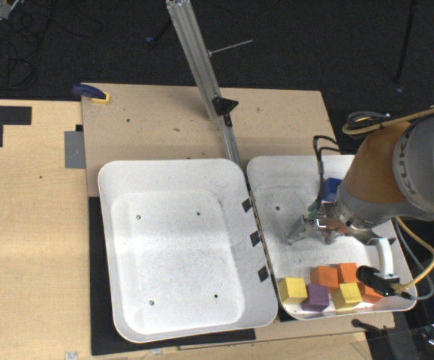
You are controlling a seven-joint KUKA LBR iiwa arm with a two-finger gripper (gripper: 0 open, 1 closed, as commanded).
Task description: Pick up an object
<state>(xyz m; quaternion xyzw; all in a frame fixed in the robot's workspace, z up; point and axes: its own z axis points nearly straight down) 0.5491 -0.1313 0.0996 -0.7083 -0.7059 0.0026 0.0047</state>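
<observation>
The grey arm (pixel 397 175) with its orange band is reaching in over the right bin (pixel 277 182), and its gripper (pixel 307 229) is hanging low above the bare white floor near the middle of that bin. The two thin metal fingers (pixel 298 235) are splaying apart, pointing toward the divider between the bins, and nothing is sitting between them. All the blocks are lying nearer the front edge of the bin than the gripper, huddled together in the bin's front corner and well apart from the fingertips. Closest to the gripper's front side is an orange block (pixel 324 276), with a second orange block (pixel 347 271) just beside it, farther toward the arm's side. In front of those, a yellow block (pixel 293 289) is sitting toward the divider, a purple block (pixel 318 297) is touching it on the arm's side, and another yellow block (pixel 345 296) is lying just past the purple one. Something blue (pixel 333 189) is peeking out behind the gripper, partly hidden by the wrist, so I cannot tell what it is. Across the divider from the gripper, the left bin (pixel 119 182) is lying flat on the wooden bench (pixel 157 122).
</observation>
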